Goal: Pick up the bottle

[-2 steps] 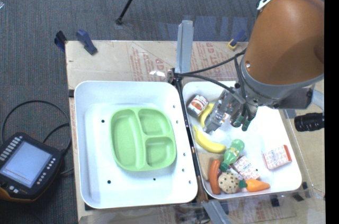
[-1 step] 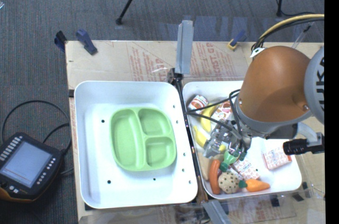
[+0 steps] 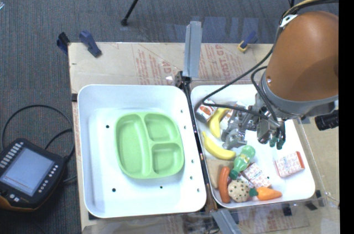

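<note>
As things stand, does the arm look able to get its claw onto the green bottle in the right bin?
Probably yes. The claw hangs just above and right of the bottle, whose upper side is uncovered. A banana and a small box crowd its sides, so closing cleanly may be awkward.

The arm's orange band [image 3: 307, 56] hides the right bin's [image 3: 307, 186] far right corner and runs off the right edge. Under the gripper [image 3: 251, 130] the far ends of the bananas [image 3: 217, 145] are covered — finger state unreadable. The pendant [image 3: 25, 172] is cut at the left edge.
</note>
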Motion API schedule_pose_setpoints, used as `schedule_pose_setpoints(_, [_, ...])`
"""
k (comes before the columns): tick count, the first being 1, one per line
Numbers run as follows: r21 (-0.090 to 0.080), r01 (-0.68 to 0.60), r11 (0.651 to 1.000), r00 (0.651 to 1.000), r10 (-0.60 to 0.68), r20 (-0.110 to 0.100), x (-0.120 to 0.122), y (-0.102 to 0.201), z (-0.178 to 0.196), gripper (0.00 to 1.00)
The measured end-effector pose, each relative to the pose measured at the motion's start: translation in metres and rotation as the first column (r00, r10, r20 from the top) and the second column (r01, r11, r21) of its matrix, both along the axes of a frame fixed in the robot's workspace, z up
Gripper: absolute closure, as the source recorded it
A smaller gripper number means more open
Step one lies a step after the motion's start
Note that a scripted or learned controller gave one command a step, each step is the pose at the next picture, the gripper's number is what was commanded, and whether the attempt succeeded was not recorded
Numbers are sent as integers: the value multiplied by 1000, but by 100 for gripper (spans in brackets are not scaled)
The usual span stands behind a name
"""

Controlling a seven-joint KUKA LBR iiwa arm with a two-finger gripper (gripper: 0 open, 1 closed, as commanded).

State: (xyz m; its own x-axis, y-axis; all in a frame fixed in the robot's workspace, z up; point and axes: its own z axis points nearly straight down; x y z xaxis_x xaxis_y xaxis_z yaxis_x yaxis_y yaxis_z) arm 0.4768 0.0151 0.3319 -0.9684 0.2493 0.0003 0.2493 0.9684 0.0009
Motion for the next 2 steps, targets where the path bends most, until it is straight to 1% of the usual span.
schedule_pose_setpoints(1, [0,152,988,988,-152,2,0,100,105,100])
schedule_pose_setpoints(2, [0,65,998,998,-65,1,0,56,94,100])
